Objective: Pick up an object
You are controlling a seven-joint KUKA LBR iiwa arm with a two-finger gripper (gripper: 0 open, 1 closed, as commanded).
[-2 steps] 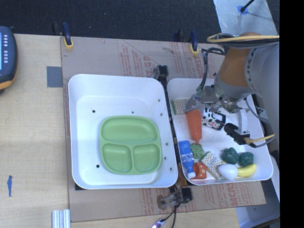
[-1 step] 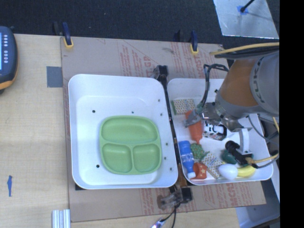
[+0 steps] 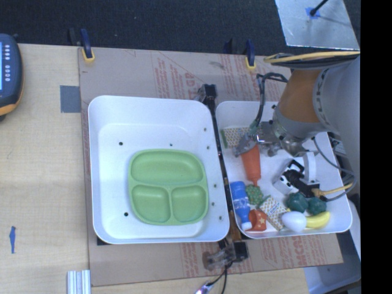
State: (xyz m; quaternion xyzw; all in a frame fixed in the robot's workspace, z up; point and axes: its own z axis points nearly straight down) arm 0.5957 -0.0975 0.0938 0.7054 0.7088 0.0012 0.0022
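A: In the left bin [image 3: 98, 164] we are seeing a green divided plate [image 3: 167, 186] lying flat near the middle of the floor. What are we seeing in the right bin [image 3: 236, 112]?

B: We are seeing the objects gathering along its near edge and left wall: a blue bottle [image 3: 239, 201] lying against the left wall, a green lump [image 3: 253, 194] just beside it, a red packet [image 3: 258, 220] and a checkered piece [image 3: 274, 209] toward the near edge, then a white egg [image 3: 294, 220], a banana [image 3: 317, 220] and dark green pieces [image 3: 306, 203] at the near right corner.

A: And the arm [image 3: 318, 103]?

B: It is reaching in from the right, with the gripper [image 3: 252, 141] hanging over the far left part of that bin. An orange carrot [image 3: 251, 164] is lying directly below it; we cannot tell whether the fingers are open or closed, or whether they are touching the carrot.
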